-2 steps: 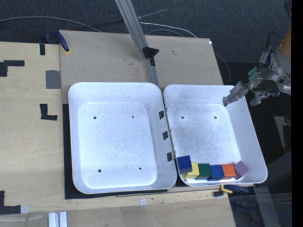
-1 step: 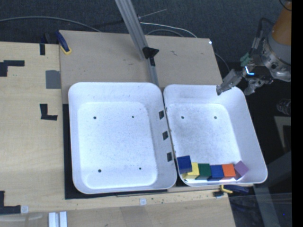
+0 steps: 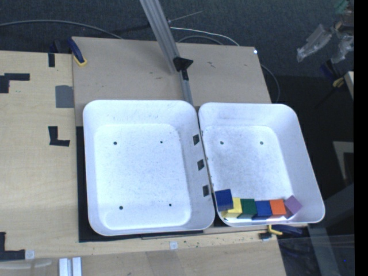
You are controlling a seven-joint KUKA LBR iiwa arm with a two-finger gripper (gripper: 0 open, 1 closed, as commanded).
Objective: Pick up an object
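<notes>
Your blocks sit in a row along the near wall of the right bin (image 3: 287,131): blue block (image 3: 223,198), yellow block (image 3: 234,209), green block (image 3: 248,206), another blue, orange block (image 3: 277,206), purple block (image 3: 292,203). You cannot tell the end effector's state

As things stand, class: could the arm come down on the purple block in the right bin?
Probably yes, but awkwardly. Nothing lies over the purple block. It sits against the right bin's front wall with the orange block touching it, leaving the jaws little room.
</notes>
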